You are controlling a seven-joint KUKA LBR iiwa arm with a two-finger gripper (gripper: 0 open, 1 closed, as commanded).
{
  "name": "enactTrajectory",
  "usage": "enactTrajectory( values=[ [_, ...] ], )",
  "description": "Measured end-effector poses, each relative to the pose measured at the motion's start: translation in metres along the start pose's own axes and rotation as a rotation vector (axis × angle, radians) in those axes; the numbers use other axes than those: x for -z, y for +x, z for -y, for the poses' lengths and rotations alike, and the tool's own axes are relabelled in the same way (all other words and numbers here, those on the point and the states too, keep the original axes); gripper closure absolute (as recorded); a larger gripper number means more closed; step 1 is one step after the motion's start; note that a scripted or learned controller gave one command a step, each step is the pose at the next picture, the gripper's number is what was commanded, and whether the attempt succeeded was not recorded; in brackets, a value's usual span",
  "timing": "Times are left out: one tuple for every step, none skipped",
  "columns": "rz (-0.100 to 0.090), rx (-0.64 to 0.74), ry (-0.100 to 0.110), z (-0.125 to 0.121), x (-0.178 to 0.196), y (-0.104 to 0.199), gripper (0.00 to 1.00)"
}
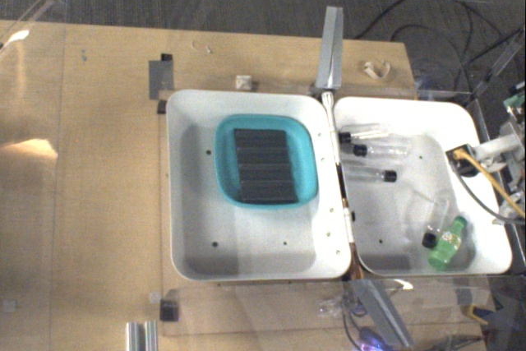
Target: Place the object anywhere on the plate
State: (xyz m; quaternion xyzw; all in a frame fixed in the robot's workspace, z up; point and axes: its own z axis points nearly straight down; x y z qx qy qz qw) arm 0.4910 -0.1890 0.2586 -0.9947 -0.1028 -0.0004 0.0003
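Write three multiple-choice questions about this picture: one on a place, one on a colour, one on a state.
1. Where is the teal square plate with the dark ribbed centre?
A. Left white bin
B. Right white bin
C. Bare bench

2. What colour is the small plastic bottle with the black cap?
A. Red
B. Green
C. Yellow

3. How do the clear tubes with black caps rest?
A. Standing upright
C. Stacked on the plate
B. Lying on their sides

Answers:
1. A: the plate sits inside the left white bin.
2. B: its body is bright green.
3. B: they lie flat on the floor of the right white bin.
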Motion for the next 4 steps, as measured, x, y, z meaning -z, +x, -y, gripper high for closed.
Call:
enactTrajectory(
  values=[
    [-0.001,0.001,0.0,0.01,-0.008,-0.001,0.0],
    [-0.001,0.015,-0.002,-0.022,0.051,0.028,0.0],
    [0.001,0.001,0.0,-0.021,0.018,0.021,0.0],
    [-0.001,0.02,-0.002,-0.034,0.086,0.086,0.0]
  ],
)
